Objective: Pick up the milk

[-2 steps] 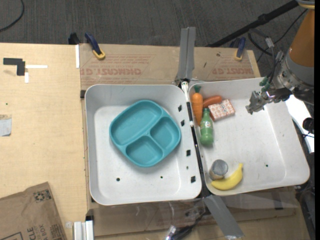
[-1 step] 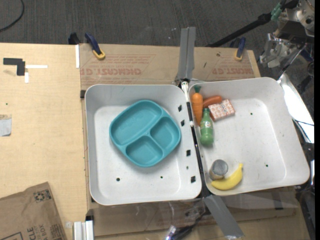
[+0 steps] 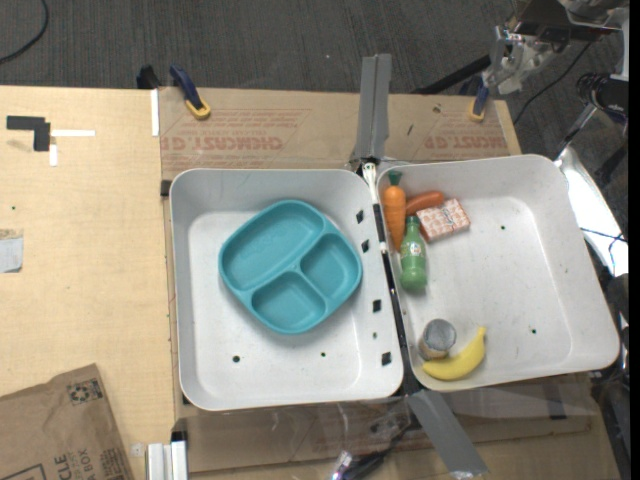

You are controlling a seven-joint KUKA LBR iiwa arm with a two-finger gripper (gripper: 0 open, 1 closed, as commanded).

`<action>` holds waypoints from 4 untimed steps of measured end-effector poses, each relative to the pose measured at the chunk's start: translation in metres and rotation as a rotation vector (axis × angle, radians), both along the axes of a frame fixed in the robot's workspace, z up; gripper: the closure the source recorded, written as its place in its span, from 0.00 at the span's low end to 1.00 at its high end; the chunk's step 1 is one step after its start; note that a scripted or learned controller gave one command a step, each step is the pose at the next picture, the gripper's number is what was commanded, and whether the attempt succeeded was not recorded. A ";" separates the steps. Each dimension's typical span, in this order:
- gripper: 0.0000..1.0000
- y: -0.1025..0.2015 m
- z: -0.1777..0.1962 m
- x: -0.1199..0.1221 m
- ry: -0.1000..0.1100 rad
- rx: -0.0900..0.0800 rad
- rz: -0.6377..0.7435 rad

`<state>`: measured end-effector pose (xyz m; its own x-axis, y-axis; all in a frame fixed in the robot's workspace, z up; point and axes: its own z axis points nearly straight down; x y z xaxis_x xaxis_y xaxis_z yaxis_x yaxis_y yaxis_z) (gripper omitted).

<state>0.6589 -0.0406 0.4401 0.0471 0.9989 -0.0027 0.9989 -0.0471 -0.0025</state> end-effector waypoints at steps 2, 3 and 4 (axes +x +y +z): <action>1.00 0.013 -0.089 -0.099 0.002 0.001 0.020; 0.00 0.013 -0.089 -0.099 0.001 0.001 0.020; 0.00 -0.010 -0.226 -0.137 0.001 0.002 0.072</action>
<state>0.5220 -0.0510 0.2143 -0.0253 0.9997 -0.0007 0.9997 0.0253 -0.0037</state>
